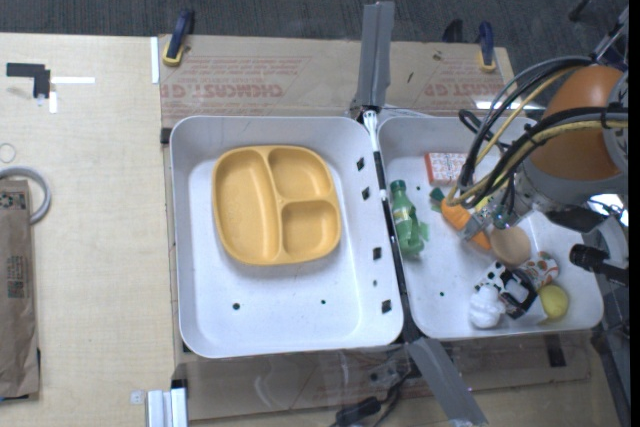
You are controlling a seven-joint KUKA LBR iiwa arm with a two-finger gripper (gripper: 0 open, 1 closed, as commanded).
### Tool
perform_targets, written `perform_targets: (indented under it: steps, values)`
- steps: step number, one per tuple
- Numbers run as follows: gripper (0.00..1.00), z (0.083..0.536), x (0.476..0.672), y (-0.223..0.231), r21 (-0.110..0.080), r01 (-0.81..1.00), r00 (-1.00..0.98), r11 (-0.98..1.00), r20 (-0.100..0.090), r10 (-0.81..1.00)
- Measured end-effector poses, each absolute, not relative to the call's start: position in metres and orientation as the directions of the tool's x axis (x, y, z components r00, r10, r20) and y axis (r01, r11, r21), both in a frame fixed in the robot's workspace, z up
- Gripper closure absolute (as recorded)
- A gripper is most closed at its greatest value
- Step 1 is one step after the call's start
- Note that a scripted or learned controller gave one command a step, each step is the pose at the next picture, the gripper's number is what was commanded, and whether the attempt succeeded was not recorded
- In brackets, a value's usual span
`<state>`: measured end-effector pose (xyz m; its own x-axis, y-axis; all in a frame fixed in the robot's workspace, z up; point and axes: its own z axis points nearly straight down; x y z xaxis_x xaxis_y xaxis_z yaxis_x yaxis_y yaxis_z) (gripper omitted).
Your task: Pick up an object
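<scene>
The gripper (497,215) sits low over the right bin (432,300), half hidden beneath cables and the wrist; whether it is spread or closed cannot be told. Directly beneath and beside it lie an orange carrot-like toy (457,214) and a tan egg-shaped object (510,245), both touching or nearly touching the tool. Nothing is visibly clamped.

Nearer the front right corner of the same bin, a white-and-black figure (493,300), a small red-and-white item (544,267) and a yellow lemon-like piece (555,302) crowd together against the rim. A green bottle (405,218) lies lengthwise just beside the left wall, close to the divider. A red-printed card (445,166) rests flat toward the back. Open floor remains in the bin's front left portion, between bottle and cluster.

The left bin (200,305) holds a yellow divided plate (277,205), set toward the back centre, apart from all four walls; bare floor lies along its front.

The arm (580,130), grey with an orange band, enters from the right over the bin's edge. The bench (80,245) to the left carries a brown paper bag (17,295) at its margin.
</scene>
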<state>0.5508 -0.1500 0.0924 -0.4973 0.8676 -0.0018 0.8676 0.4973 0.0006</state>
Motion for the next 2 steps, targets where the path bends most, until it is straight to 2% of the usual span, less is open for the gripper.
perform_targets:
  steps: [1,2]
  values:
    - [1.00,0.201,0.604,-0.100,0.001,0.844,-0.536,0.536,-0.003,0.844]
    - [1.00,0.259,0.569,-0.200,0.000,0.686,-0.728,0.728,-0.005,0.685]
